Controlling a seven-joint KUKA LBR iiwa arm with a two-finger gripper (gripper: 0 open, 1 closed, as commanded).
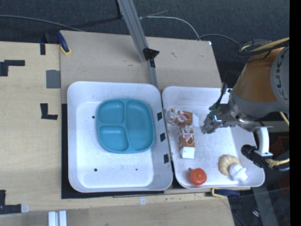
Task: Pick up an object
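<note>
Here's the arm, reaching in from the right, its gripper [212,123] low over the right bin [214,94] and just beside the two snack packets. How far the gripper is open I cannot tell from this slant, and nothing shows in its hold.

The candidates all sit in that right bin. The brown-and-white packet [180,117] lies near the bin's left wall, and a second packet [186,141] lies end-on just below it, the two touching or nearly so. A small red tomato-like toy [198,175] rests by the bottom rim, and a tan croissant-shaped toy [229,164] with a white piece beside it sits toward the bottom right corner, well apart from the packets.

The left bin [84,173] carries a teal divided plate [126,125], lying flat.

My read: the gripper's position favours the packets, the nearest targets. Nothing is lifted yet.
</note>
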